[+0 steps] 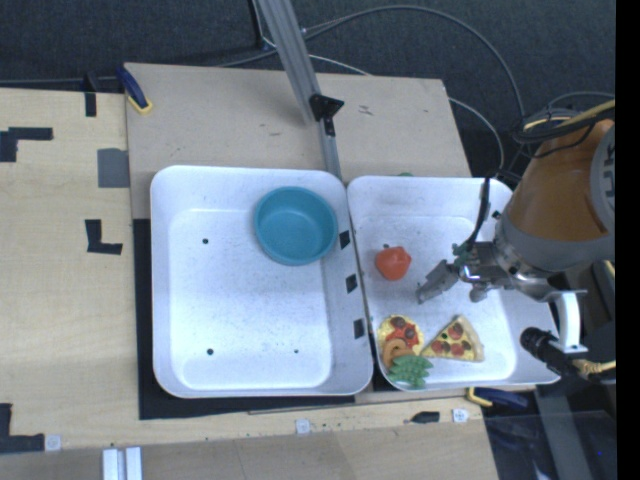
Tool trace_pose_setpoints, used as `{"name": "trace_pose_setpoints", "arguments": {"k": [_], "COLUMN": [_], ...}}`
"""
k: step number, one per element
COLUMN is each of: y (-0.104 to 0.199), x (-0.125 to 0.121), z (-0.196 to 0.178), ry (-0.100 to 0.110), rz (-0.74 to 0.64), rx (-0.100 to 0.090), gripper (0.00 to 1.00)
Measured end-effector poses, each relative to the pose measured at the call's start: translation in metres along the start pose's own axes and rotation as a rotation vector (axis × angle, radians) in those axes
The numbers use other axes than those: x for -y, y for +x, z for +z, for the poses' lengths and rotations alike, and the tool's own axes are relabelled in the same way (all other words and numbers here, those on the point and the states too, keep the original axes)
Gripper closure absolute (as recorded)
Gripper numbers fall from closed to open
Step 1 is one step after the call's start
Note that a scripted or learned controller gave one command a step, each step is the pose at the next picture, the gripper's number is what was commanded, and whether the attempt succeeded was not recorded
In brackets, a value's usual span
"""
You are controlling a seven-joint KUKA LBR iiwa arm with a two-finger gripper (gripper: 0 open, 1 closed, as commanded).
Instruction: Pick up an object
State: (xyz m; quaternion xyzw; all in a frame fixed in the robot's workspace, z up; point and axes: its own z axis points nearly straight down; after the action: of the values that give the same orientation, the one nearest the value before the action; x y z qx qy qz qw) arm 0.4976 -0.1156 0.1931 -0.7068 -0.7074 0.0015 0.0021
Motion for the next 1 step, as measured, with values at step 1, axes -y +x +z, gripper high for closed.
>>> {"name": "trace_pose_setpoints", "arguments": {"k": [1], "y": [-0.0001], "x": [0.0021], "z": [0.0425], "ry": [0.000], "rz": [0.000], "rx": [0.000], "gripper": [0.00]}}
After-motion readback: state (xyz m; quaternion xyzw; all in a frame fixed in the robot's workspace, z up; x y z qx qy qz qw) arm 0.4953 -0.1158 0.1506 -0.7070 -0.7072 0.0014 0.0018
